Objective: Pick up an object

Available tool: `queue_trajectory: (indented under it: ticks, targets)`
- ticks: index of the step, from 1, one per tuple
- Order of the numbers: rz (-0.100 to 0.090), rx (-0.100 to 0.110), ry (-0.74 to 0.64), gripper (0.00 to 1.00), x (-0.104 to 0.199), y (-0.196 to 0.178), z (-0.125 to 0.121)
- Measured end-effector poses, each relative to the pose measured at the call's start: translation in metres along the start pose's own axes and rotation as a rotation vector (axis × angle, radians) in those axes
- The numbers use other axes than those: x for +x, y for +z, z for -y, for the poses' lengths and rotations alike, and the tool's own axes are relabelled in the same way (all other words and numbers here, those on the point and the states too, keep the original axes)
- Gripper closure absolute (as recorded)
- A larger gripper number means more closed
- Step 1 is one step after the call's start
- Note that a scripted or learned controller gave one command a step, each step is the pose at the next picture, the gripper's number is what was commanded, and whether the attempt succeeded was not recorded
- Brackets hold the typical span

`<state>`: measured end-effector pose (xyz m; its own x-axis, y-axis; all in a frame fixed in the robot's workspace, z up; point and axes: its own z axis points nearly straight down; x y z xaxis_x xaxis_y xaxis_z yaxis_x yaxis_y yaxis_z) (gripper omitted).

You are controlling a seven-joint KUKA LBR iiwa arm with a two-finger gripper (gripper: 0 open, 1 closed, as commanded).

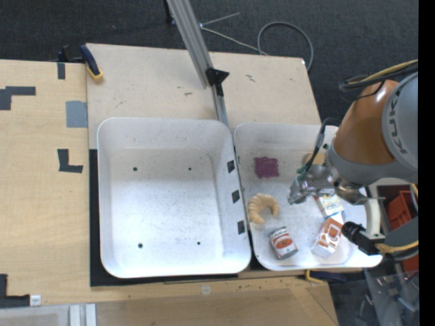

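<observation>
Two shallow white bins sit side by side on a pale wooden counter. The left bin has a speckled floor with four small dark dots. The right bin holds the objects: one purple block toward the back, one tan croissant near the middle, one small can with a red and white label toward the front, one red and white carton at the front right, and one small white packet just behind the carton, partly covered by the arm.

One grey arm with an orange band reaches in from the right; its jaws hang over the right bin, between the purple block and the white packet and just right of the croissant. Whether they are spread or pressed together cannot be told from this angle, and nothing is seen between them.

A lighter board lies on the counter under the bins, with grey and black tape marks to the left. A metal rail runs from the top edge down to the gap between the bins. One yellow-handled clamp grips the board's back left corner. Dark carpet with a loose cable lies beyond.

The croissant curves like a C, its opening facing the lower right. The can lies tilted, long axis running from back left to front right. The carton leans, its long axis running from front left to back right.
</observation>
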<state>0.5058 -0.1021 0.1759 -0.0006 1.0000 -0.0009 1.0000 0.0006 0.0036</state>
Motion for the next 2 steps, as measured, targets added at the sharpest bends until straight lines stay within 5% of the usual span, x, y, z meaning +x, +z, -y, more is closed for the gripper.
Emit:
queue_trajectory:
  ticks: [1, 2]
  targets:
    - [0.000, -0.001, -0.001, 1.00, 0.000, -0.053, -0.001]
    - [-0.003, 0.004, -0.007, 1.00, 0.052, -0.062, -0.023]
